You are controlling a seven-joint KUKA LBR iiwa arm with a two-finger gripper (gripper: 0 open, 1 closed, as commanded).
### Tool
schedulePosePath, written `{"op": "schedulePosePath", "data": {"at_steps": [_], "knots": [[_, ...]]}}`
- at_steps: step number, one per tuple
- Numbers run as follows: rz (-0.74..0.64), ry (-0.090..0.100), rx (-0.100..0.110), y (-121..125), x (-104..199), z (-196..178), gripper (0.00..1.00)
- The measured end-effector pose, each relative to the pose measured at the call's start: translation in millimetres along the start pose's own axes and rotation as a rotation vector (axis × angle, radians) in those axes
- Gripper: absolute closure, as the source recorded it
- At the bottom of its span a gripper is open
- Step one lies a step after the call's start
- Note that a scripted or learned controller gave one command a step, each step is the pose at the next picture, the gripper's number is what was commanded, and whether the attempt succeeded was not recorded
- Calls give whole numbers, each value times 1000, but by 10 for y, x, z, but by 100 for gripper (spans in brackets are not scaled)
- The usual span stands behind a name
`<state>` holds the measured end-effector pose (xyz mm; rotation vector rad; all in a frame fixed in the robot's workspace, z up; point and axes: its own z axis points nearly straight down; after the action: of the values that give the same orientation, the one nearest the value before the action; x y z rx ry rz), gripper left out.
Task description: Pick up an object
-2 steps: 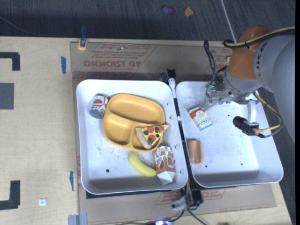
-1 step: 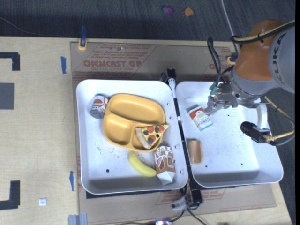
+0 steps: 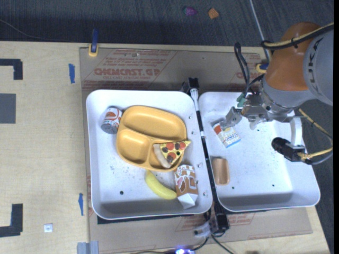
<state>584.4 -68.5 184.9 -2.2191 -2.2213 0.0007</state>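
Observation:
My gripper (image 3: 237, 115) hangs over the upper left part of the right bin (image 3: 265, 194), below the orange wrist band. A small white packet (image 3: 228, 136) with red and blue print lies right under its tip, touching or nearly touching it; I cannot tell whether it is gripped. A brown bun-like piece (image 3: 220, 171) lies near the right bin's left wall. In the left bin (image 3: 100, 184) are a yellow divided plate (image 3: 145, 134) with a pizza slice (image 3: 170, 152) on it, a banana (image 3: 159, 187), a small brown-and-white carton (image 3: 186, 184) and a can (image 3: 110, 119).
A black clamp bar (image 3: 204, 157) runs between the two bins. A black cable connector (image 3: 286, 148) hangs off the arm over the right bin's right side. The bins rest on a cardboard sheet (image 3: 132, 70) on the bench.

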Motion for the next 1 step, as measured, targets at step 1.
{"op": "schedulePosePath", "data": {"at_steps": [1], "knots": [[0, -1, -3, 278, -238, 899, 0]]}}
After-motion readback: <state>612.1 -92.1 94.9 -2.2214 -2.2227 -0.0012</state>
